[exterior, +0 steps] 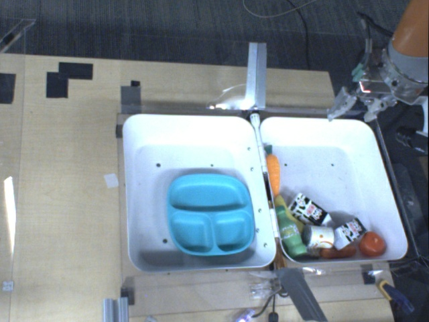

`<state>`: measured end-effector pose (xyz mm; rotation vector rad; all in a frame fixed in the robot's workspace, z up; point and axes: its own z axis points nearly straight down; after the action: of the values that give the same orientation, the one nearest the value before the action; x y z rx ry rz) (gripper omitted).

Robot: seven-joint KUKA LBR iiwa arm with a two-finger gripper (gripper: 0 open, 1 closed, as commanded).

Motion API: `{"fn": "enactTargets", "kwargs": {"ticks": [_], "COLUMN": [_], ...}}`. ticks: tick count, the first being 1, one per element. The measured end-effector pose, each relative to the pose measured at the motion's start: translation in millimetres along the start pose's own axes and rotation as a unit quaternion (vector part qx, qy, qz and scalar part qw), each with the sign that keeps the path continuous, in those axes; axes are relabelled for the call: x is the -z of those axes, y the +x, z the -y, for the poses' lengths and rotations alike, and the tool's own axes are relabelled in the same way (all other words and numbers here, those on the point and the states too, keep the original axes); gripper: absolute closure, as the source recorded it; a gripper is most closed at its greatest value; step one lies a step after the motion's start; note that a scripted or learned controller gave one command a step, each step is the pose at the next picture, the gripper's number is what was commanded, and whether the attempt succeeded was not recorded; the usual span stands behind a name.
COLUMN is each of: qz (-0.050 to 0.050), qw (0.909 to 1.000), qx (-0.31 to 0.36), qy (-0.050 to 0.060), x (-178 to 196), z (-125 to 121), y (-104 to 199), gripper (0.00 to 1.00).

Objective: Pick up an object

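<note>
My gripper (353, 107) hangs at the upper right, above the far right corner of the right bin (335, 146). Its two fingers are spread apart with nothing between them. In that bin, an orange carrot (272, 172) lies along the left wall. A green bottle (289, 232) lies near the front left. Two black-and-white cartons (309, 210) (350, 231), a white cup (319, 236), a red tomato (372, 244) and a dark red piece (335, 251) crowd the front.
The left bin (144, 173) holds a blue divided plate (210, 213). A metal post (257, 76) stands behind the wall between the bins. A cable (288, 9) loops on the dark floor behind the bench.
</note>
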<state>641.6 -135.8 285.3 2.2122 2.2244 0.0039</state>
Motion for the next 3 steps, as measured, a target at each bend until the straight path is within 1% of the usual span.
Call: {"fn": "enactTargets", "kwargs": {"ticks": [1, 2, 3], "qz": [0.0, 0.0, 0.001], "qw": [0.9999, 0.9999, 0.9999], "qx": [-0.017, -0.014, -0.011], "qy": [0.001, -0.002, -0.006], "x": [-142.4, -197.7, -183.7], "z": [39.1, -5.8, -9.3], "y": [-33.0, -57.7, -55.7], "gripper": [0.0, 0.0, 1.0]}}
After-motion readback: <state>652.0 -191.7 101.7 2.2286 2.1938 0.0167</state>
